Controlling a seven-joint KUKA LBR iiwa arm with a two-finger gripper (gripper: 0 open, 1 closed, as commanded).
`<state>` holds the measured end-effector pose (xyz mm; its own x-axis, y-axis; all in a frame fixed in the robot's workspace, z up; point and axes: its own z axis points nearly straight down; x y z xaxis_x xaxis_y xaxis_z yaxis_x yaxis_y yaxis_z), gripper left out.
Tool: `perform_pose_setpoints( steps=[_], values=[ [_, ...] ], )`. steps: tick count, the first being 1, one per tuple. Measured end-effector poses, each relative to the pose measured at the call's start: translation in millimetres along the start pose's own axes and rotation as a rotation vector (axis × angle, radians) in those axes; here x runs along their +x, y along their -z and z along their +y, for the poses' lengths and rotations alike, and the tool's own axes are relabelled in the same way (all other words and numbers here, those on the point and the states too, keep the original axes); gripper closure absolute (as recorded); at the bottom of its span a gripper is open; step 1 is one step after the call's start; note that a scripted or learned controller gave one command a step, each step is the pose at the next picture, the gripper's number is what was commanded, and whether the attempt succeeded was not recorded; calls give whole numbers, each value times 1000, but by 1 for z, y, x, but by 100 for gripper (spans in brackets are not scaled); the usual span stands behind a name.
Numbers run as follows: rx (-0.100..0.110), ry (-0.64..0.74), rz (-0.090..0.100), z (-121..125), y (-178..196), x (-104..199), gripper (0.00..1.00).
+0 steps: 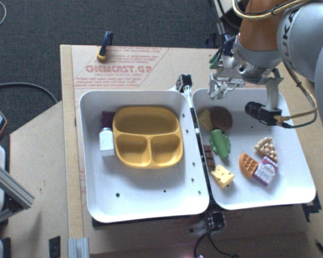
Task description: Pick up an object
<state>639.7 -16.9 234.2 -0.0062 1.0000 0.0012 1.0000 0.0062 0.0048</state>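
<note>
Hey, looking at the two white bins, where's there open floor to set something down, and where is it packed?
Left bin: bare floor along the near edge below the yellow tray, and a strip to its right. Right bin: bare near the front rim, and at the far right under the gripper. Crowded: the cheese, green toy and waffle cluster mid-bin.

Dark grey carpet floor (54, 15) up top, a black cable (27, 87) snaking across it on the left. The bench (70, 198) is pale wood, with a printed cardboard sheet (124, 69) along its far edge. A blue-and-yellow clamp (104, 46) grips that edge, and an aluminium rail (11, 184) sits at the left.
</note>
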Motion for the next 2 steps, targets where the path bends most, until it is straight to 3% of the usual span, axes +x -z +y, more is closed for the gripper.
perform_pose_setpoints(
  steps=[1,2],
  values=[
    [9,-5,-1,-2,-20,8,100],
    [7,-5,0,-9,-11,14,100]
  ],
)
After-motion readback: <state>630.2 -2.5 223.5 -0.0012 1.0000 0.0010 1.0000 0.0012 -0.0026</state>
